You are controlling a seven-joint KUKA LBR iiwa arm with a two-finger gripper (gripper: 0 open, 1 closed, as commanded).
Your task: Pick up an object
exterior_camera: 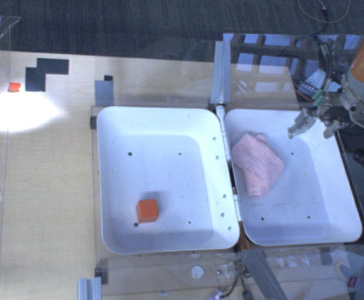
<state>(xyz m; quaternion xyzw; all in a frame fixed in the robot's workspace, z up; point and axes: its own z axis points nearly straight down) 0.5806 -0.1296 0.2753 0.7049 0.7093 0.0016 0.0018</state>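
Observation:
A crumpled pink cloth (257, 163) lies in the left half of the right bin (307, 224). An orange block (147, 210) rests near the front of the left bin (163, 130). My gripper (313, 125) hovers over the right bin's far right corner, up and to the right of the cloth and apart from it. Its two fingers are spread, with nothing between them.
A metal divider rail (227, 167) runs between the two bins. Cables and a frame (307, 74) stand behind the right bin. A small orange marker (14, 87) and black patches (44, 70) lie on the bench at far left.

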